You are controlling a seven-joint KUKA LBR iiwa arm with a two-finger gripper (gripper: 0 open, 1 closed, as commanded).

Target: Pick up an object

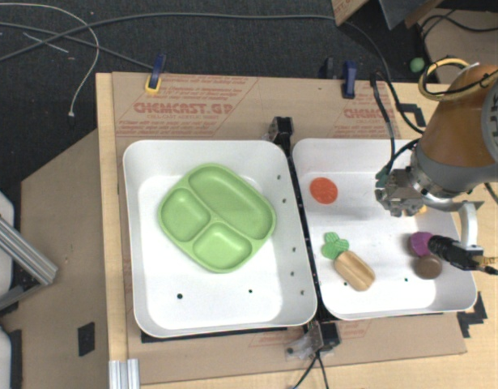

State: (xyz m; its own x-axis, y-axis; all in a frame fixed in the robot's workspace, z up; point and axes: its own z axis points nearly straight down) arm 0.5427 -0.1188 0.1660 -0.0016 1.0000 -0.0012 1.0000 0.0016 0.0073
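**Arm over the right bin, toys loose on its floor**

Nearest us, along the bench's front edge, cables (pixel 313 355) trail away from the seam between the two bins. Just behind them we see the right bin (pixel 378 298), and on its floor a tan toy with a green top (pixel 350 264) lying tilted near the front left. An orange disc (pixel 323 190) sits farther back, well apart from it. At the bin's right side we find a purple piece (pixel 420 242) touching a brown one (pixel 428 267), with a black part of the arm just beside them.

We see the gripper (pixel 398 197) above the right bin's back half, near the disc but apart from it. Its fingers are hidden from us, so we cannot tell whether they are spread or pressed together, and we see nothing between them.

We see a green divided plate (pixel 217 216) in the left bin (pixel 151 298).
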